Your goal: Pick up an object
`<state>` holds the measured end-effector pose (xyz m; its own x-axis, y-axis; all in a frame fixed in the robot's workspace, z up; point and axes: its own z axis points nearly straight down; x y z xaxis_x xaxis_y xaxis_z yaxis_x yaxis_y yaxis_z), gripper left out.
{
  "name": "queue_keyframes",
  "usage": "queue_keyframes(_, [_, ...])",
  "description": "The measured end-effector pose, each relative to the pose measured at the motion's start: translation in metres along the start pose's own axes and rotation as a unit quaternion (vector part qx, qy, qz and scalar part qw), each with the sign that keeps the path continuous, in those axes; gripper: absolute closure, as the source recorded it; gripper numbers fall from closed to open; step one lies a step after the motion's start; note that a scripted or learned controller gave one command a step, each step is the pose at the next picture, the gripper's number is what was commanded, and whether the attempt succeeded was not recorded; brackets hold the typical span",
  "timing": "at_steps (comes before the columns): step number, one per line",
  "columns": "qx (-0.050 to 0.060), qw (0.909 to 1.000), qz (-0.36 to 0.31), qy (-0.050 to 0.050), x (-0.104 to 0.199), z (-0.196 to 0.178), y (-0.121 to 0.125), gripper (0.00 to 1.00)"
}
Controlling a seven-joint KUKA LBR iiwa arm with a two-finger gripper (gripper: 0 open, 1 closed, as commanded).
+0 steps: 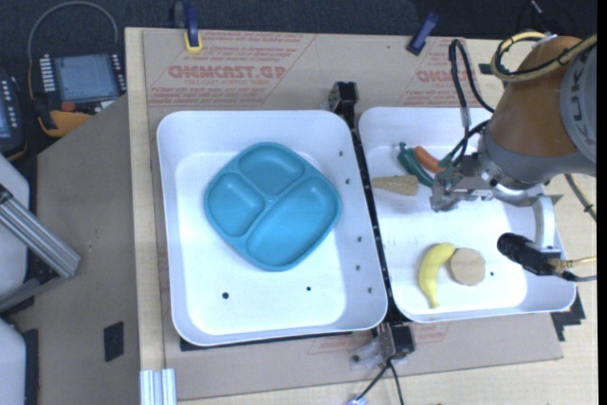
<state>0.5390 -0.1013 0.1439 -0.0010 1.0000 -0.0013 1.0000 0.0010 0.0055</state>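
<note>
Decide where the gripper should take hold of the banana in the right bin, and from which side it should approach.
Grip the banana across its thick middle, coming straight down from above. It lies flat, curving toward the bin's left wall, with the round tan disc touching its right side, so the fingers would probably fit best just below that contact.

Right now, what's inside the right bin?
The right bin holds a yellow banana touching a tan round piece, a beige piece, and an orange-and-green item. The arm covers the bin's upper right, so anything under it is hidden.
</note>
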Motion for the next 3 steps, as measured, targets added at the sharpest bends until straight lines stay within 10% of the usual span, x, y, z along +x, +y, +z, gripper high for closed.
queue_keyframes(3, [0.001, 1.0, -0.002, 0.001, 0.054, -0.104, 0.018, 1.0])
